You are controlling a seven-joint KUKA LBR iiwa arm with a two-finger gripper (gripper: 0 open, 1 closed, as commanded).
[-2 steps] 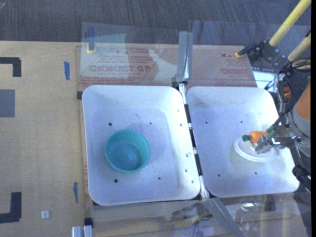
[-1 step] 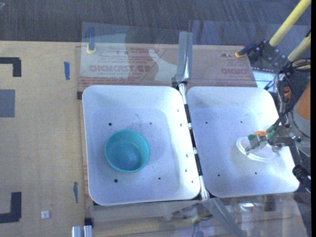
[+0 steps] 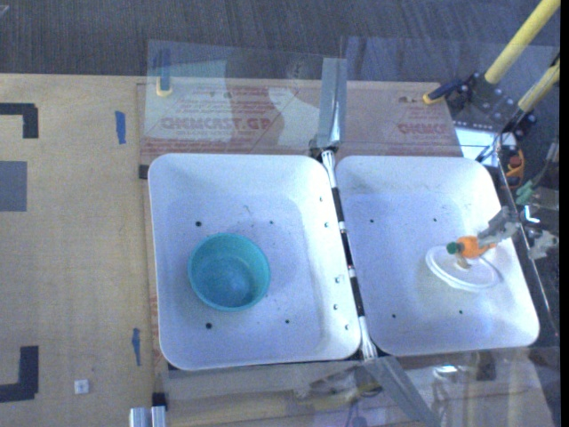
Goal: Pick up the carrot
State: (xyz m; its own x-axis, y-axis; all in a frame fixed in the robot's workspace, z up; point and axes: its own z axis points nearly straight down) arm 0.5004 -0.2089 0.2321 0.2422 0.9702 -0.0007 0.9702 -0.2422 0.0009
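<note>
a: camera view, from above at a slant. where is the small orange carrot with a green tip point(image 3: 466, 248)?

b: in the right shallow white plastic bin point(image 3: 400, 327), toward its right side. it lies at the upper edge of a clear round plastic lid or dish point(image 3: 462, 269) that rests on the bin floor.

a: and the slim grey two-finger gripper point(image 3: 487, 237)?

b: it reaches in from the right edge, slanting down-left, and its tip meets the carrot's right end. the tip is too small and blurred there; i cannot tell whether the jaws are open or closed, or whether the carrot sits between them.

a: what is in the left shallow white plastic bin point(image 3: 178, 336)?

b: a round teal plastic bowl point(image 3: 228, 270), upright, left of the bin's middle and toward the near side, well apart from the carrot. small dark dots mark both bin floors.

a: any writing?

b: behind the bins a clear panel stands over a brown cardboard sheet point(image 3: 222, 118) with faded reddish print. the letters are washed out; i cannot read them with any certainty. a similar faint reddish mark shows on the cardboard behind the right bin.

a: anything else on the pale wooden bench point(image 3: 71, 265)?

b: black angular tape marks point(image 3: 23, 119) at the left edge, short blue tape strips point(image 3: 120, 127), and yellow poles point(image 3: 524, 34) at the upper right corner.
</note>
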